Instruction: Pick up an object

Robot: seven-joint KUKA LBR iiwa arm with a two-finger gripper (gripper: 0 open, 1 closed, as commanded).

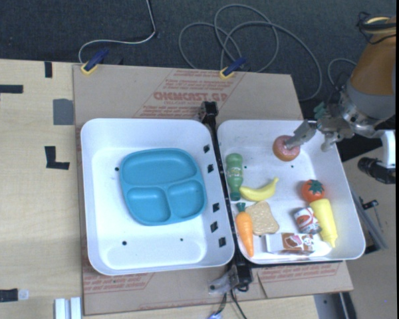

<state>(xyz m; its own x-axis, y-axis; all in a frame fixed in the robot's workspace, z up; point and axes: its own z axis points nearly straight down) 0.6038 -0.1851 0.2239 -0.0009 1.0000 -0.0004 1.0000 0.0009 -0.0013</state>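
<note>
My gripper (pixel 312 140) hangs over the back right of the right bin (pixel 349 178), open. One finger (pixel 298 137) reaches over a pink-red round fruit (pixel 284 151), the other finger (pixel 330 142) stands near the bin's right wall; nothing is between them. In the same bin lie a green bottle (pixel 234 175), a banana (pixel 260 190), a tomato (pixel 312 190), a yellow corn-like piece (pixel 325 222), a slice of bread (pixel 262 218), a carrot (pixel 245 234), a small can (pixel 306 218) and a flat packet (pixel 292 243).
The left bin (pixel 100 178) holds a blue divided plate (pixel 162 185). A black divider (pixel 213 171) runs between the bins. Cables (pixel 246 38) lie on the dark floor behind the bench. The arm's grey and orange body (pixel 376 78) stands at the right.
</note>
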